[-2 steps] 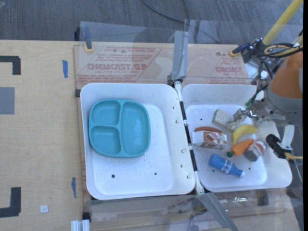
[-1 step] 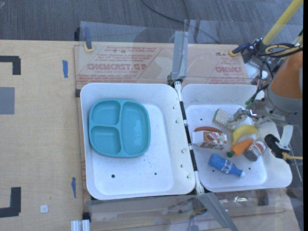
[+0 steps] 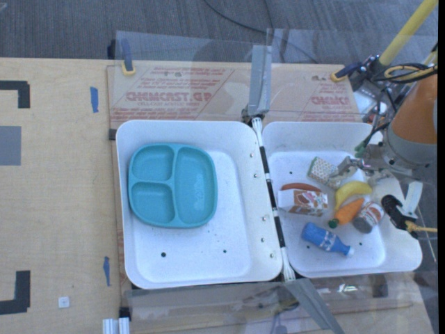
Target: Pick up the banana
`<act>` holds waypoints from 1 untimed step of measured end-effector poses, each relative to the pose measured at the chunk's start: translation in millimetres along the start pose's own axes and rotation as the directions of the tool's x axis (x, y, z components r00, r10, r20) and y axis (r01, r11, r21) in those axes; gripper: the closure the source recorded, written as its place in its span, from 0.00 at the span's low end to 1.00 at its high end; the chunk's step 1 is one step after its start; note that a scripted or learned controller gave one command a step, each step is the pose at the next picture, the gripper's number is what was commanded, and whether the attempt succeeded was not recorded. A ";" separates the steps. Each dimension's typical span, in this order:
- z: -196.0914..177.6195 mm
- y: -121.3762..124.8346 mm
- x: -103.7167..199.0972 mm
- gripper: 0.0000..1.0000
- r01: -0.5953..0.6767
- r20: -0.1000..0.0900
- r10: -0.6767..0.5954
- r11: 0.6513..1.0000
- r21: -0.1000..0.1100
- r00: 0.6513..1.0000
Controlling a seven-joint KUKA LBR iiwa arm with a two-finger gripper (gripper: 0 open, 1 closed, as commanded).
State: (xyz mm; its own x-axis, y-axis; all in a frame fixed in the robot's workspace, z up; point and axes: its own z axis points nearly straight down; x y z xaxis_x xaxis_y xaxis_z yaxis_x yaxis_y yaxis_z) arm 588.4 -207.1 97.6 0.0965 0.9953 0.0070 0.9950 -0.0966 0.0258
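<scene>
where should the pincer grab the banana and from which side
Probably across the banana's middle, coming straight down from above. It lies flat and curved in the right bin, so its narrow width suits a pinch across the curve. The carrot crowds its lower side and a small checkered block sits at its left, so side approaches look blocked.

One fixed camera above the surface, looking down at a slant.

It takes in both white bins side by side, the left bin near the middle of the frame and the right bin toward the right edge, where the grey and orange arm enters. Grey floor lies along the top.
</scene>
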 end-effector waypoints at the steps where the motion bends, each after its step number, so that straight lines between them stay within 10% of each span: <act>1: -0.9 -3.9 -3.6 0.00 0.214 0.010 -0.214 0.977 -0.003 0.977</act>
State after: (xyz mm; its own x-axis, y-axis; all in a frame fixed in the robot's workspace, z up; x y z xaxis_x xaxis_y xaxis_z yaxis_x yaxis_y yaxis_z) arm 584.1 -210.3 98.4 -0.1185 0.9929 -0.0085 0.9925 0.1187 0.0293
